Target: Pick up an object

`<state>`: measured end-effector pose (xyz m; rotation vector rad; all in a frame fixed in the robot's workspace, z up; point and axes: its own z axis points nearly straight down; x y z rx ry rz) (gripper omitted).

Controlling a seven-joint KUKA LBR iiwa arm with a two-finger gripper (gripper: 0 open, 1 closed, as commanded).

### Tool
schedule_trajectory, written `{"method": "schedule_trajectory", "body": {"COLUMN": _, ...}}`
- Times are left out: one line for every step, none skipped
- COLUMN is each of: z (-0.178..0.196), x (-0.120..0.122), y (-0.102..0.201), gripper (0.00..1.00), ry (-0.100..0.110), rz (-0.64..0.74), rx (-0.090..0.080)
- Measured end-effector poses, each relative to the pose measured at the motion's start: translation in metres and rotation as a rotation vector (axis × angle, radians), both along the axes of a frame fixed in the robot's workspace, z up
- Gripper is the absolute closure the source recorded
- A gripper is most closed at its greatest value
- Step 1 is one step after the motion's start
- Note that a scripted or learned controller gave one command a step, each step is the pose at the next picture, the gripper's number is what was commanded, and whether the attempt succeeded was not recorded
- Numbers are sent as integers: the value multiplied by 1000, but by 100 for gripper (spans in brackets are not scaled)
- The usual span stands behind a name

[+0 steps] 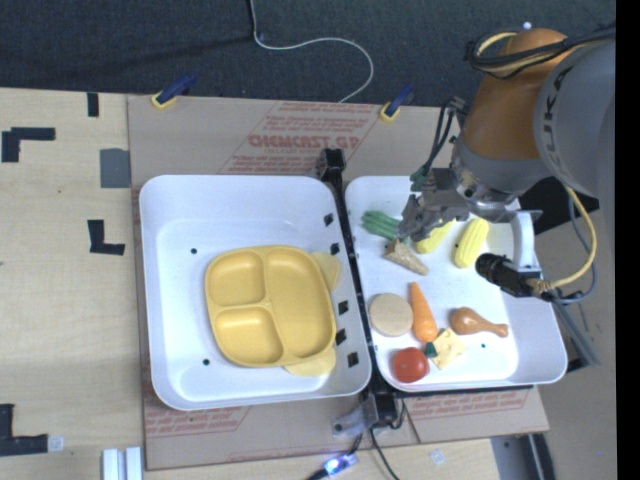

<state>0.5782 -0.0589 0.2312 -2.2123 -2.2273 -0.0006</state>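
Two shallow white bins sit side by side: the left bin holds a yellow divided plastic plate. In the right bin lie a tan wedge, orange carrot and yellow corn cob. Above the wedge hangs the grey gripper; whether its fingers are spread, I cannot tell.

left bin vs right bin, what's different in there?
The left bin holds a yellow divided tray, lying flat over a pale yellow piece; the right bin holds many small toy foods, including a carrot, tomato and drumstick. The gripper is over the right bin, not the left. Both are shallow and white.
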Motion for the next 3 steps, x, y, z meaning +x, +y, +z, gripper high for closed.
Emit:
{"method": "schedule_trajectory", "body": {"z": -5, "x": -6, "y": 47, "gripper": 100, "ry": 2, "rz": -1, "rx": 0}}
{"method": "schedule_trajectory", "body": {"z": 1, "x": 6, "y": 38, "gripper": 100, "ry": -1, "rz": -5, "rx": -2}}
{"method": "schedule_trajectory", "body": {"z": -16, "x": -1, "y": 39, "gripper": 100, "ry": 3, "rz": -5, "rx": -3}}
